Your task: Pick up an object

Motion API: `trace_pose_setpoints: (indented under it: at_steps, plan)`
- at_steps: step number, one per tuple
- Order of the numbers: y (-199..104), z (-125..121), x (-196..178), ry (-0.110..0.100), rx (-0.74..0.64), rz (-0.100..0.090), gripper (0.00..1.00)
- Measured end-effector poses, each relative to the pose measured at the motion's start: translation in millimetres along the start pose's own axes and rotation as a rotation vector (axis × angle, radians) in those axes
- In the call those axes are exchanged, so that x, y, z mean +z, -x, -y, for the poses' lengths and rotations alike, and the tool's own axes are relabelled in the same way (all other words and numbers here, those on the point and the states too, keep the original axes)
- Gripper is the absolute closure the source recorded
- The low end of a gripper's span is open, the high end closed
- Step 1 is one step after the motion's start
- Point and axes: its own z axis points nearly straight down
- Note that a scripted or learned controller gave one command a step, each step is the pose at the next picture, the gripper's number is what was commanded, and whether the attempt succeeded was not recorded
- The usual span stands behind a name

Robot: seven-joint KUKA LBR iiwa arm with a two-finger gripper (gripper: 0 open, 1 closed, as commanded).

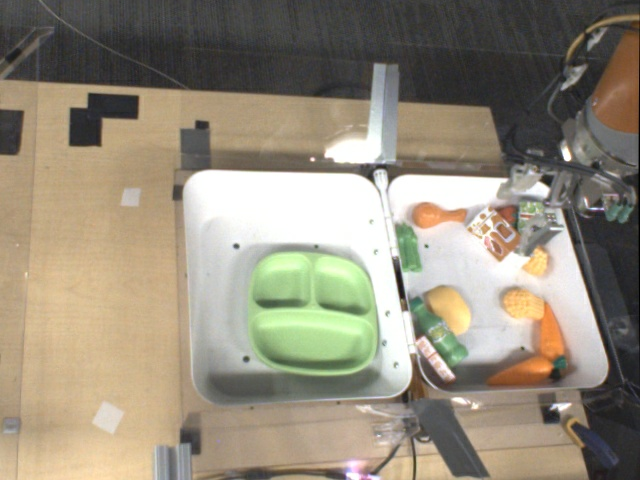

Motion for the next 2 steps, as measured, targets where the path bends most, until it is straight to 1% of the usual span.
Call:
trace_pose_setpoints:
  at_steps: [1, 2]
  plan:
    - [-56.8, 56.6, 141.1, 0.002, -0.009, -0.013, 0.0]
    - [-87.3, 74.0, 192.4, -0.004, -0.134, 0.009, 0.0]
